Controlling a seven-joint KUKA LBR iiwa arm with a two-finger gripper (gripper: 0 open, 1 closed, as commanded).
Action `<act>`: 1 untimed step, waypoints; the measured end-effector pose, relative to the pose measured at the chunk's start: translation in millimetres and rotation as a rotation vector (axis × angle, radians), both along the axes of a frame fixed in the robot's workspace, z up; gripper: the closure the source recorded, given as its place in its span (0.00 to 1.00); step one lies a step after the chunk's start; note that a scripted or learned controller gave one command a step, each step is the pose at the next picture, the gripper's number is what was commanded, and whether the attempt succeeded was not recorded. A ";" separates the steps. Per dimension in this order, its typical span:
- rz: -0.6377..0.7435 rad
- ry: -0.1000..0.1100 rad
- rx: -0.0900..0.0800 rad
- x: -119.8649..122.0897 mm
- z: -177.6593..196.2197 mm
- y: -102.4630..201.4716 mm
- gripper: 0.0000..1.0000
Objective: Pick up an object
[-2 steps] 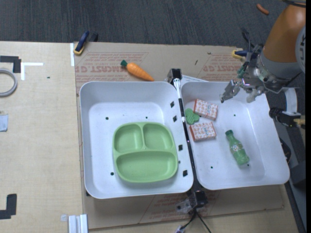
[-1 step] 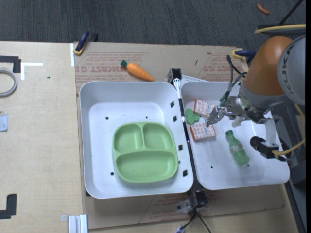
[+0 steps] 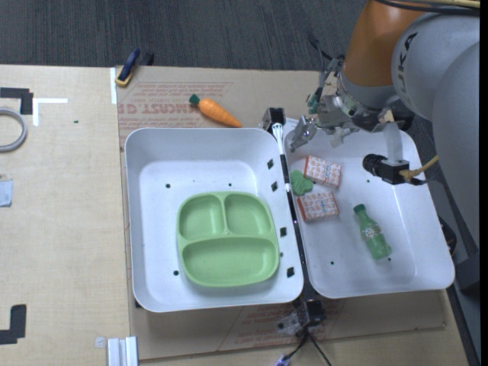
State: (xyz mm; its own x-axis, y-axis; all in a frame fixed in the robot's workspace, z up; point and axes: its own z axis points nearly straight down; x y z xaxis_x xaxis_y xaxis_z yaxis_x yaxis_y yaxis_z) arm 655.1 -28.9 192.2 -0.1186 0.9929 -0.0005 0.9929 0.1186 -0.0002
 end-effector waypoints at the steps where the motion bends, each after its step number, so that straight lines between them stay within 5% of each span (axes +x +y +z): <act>1: 0.162 0.001 0.000 -83.4 -0.1 -16.5 0.00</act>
